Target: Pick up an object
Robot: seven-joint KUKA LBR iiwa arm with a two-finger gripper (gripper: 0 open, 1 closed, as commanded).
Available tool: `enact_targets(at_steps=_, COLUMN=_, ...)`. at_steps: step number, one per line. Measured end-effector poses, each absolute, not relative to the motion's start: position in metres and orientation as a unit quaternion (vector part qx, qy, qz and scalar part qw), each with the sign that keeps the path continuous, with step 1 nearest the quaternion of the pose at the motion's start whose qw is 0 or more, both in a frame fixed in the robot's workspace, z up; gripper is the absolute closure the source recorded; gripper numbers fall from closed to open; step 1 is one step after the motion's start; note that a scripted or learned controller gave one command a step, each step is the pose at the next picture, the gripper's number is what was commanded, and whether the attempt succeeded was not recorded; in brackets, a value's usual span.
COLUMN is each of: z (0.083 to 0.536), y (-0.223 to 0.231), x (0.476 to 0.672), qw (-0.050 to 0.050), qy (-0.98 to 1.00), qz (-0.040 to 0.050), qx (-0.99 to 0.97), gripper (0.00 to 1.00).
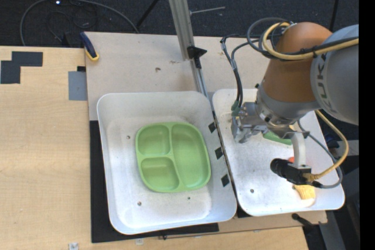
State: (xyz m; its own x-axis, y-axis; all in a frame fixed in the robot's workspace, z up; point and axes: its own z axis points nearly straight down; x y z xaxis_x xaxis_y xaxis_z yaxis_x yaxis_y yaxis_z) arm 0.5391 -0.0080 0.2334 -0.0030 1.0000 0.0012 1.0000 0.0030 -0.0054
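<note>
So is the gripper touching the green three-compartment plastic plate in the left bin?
Apart. The camera view shows the gripper over the right bin, with both bins' rims between it and the green divided plate.

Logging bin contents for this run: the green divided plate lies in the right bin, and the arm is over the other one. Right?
Not quite. The green divided plate lies in the left bin, as the camera view shows; the arm reaches over the right bin.

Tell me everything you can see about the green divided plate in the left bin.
The green divided plate is a light green, rounded-rectangle tray that looks like plastic, with three compartments: two side by side at the far end and one at the near left. It lies flat and right side up near the middle of the left white bin, slightly rotated, holding nothing, touching only the bin floor.
</note>
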Motion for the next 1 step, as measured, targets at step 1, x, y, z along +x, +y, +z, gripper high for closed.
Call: enact_targets(at_steps=1, z=0.2314, y=0.0408, x=0.5366, qw=0.002, qy=-0.709, qz=0.001, qx=-0.706, gripper=1.0)
